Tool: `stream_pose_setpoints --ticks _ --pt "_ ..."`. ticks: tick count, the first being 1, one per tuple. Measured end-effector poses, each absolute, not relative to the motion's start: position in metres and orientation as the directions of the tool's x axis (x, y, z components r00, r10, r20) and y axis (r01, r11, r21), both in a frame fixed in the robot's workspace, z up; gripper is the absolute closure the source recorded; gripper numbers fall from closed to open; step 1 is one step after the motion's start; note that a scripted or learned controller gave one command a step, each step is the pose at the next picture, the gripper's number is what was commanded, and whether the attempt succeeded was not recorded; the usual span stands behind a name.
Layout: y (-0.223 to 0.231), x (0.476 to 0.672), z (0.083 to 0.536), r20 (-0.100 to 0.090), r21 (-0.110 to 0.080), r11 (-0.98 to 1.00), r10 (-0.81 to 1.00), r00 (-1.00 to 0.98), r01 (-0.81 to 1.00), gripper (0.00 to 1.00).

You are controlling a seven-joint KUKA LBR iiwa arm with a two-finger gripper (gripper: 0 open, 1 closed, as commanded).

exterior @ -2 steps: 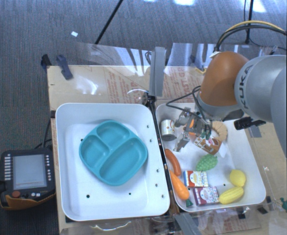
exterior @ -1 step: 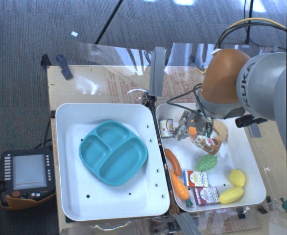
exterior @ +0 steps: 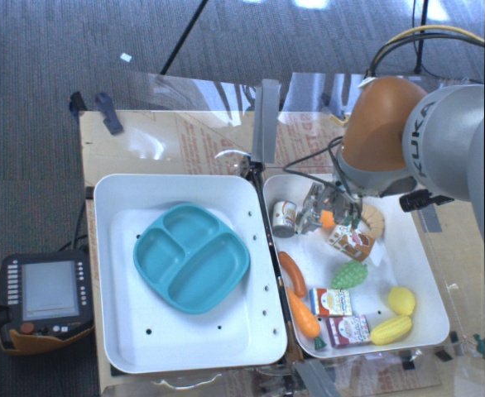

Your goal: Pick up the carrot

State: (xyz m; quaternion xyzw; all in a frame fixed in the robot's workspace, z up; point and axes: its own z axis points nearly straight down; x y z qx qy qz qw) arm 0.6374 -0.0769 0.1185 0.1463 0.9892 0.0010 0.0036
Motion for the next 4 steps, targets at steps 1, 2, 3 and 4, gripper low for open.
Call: stream_pose_setpoints --ticks 1,2,3,4 --pt "-0.099 0.609 0.146 0.000 0.001 0.758 0.652 -0.758 0.652 1.00" --pt "-0.089 0.614 0.086 0.004 0.000 0.884 0.468 -0.884 0.468 1.00" --pt "-0.089 0.615 0.087 0.001 0.000 0.884 0.467 -0.884 0.467 0.00" --pt "-0.088 0.616 0.098 0.000 0.002 0.886 0.465 -0.886 0.465 1.00"
